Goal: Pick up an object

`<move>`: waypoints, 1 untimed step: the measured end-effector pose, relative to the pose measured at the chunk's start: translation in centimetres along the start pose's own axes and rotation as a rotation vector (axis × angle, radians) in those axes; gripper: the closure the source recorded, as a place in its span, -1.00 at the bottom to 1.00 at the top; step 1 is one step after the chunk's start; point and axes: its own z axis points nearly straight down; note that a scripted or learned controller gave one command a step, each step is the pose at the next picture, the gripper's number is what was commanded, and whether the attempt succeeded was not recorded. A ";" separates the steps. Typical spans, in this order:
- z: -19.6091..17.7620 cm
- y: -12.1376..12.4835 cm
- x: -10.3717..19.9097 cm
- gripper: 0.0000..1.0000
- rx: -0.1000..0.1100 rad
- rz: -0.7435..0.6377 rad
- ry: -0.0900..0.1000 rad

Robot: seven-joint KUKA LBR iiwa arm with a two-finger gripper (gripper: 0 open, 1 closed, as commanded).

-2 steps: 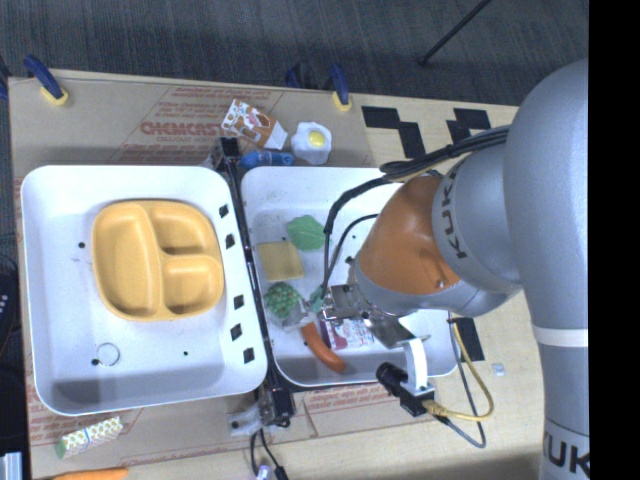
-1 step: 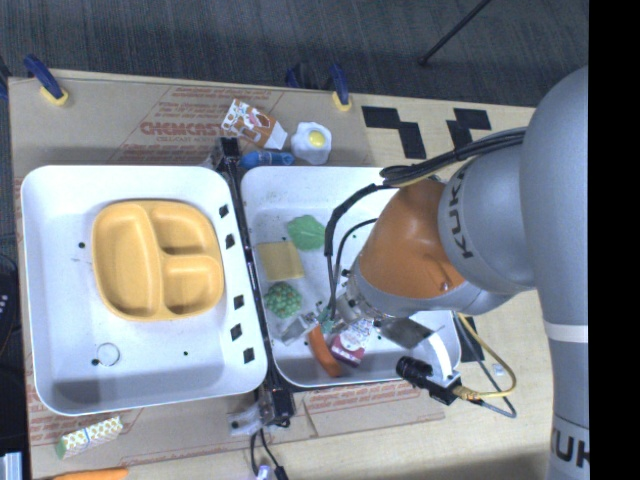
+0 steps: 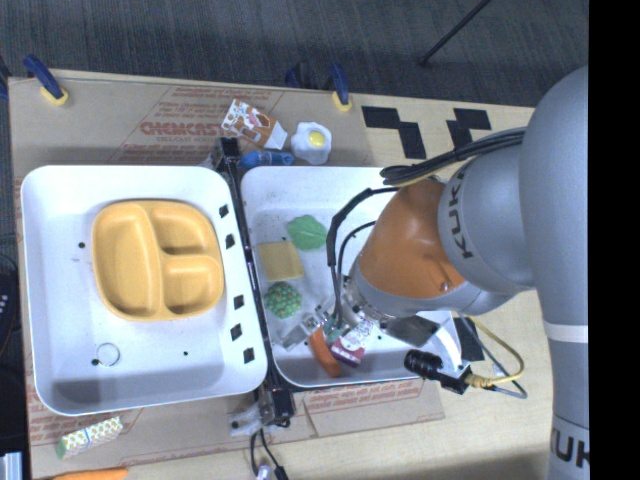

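The carrot (image 3: 324,353), a small orange piece, lies in the right bin (image 3: 262,190) near its front wall, and it looks like the likeliest thing for the arm to take. The gripper (image 3: 335,336) hangs low right over the carrot, in among a clutter that includes a small red and white packet (image 3: 350,350) touching the carrot's right side. Whether the pincer is spread or closed, or has hold of anything, I cannot tell; the wrist hides it.

To do this step well, I judge the arm should settle squarely over the carrot alone, close firmly, and lift straight up, since the packet beside it could be caught too or knock the carrot aside.

Counted in the right bin, going back from the carrot: one green bumpy ball (image 3: 283,298), one yellow block (image 3: 281,261), one green leaf-shaped piece (image 3: 307,232). Far left of the carrot, the left bin (image 3: 40,268) holds one yellow divided tray (image 3: 158,258). That makes two bins and one arm.
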 end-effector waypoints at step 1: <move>0.0 0.0 -0.1 -1.00 -0.002 0.073 -0.003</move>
